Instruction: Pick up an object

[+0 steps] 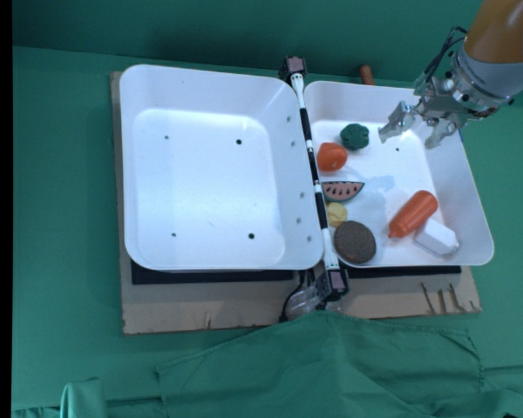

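Observation:
The right bin (471,190) holds several toy foods: a dark green piece (355,135), a red-orange tomato (331,156), a watermelon slice (342,190), a small yellow piece (336,213), a brown round disc (355,241), an orange carrot-like piece (413,213) and a white block (437,237). My gripper (417,127) hangs over the bin's back right part, open, with nothing between its fingers. It is to the right of the green piece and above the carrot piece.
The left bin (139,103) lies beside the right one, with a black-and-white divider bar (309,155) between them. A small orange object (366,74) lies behind the right bin. Green cloth (349,364) is bunched at the front.

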You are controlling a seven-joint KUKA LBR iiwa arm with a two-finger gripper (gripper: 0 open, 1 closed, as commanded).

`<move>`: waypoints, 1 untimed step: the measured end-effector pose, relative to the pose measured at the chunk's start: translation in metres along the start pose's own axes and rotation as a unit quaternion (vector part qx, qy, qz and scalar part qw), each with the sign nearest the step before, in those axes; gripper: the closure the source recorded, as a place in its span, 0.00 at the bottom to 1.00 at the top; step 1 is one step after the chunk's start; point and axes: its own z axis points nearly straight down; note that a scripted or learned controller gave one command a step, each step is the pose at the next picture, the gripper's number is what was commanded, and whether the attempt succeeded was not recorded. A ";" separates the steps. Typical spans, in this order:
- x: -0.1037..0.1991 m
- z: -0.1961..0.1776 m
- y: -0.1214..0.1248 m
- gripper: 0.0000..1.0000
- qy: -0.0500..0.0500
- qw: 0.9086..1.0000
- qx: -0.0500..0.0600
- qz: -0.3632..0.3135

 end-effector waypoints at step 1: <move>-0.037 0.078 -0.053 0.00 0.000 1.000 0.004 0.003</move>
